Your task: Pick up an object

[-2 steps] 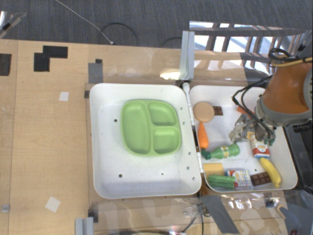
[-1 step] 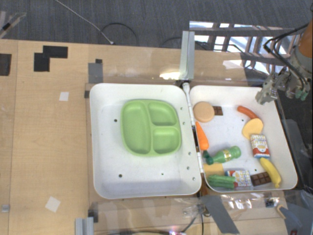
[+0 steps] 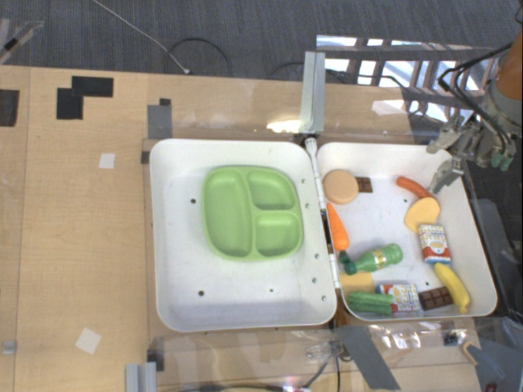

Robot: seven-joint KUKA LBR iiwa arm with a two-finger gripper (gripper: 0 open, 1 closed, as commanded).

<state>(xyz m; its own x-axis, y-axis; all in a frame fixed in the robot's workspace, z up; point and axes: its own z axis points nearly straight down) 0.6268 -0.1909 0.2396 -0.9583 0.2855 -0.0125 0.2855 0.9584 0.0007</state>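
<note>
Your arm enters from the right edge, the orange band just visible at the upper right corner. The gripper hangs at the end of the wrist, pointing down and toward the left. Its fingers appear spread apart with nothing between them, though the view there is cluttered.
</note>
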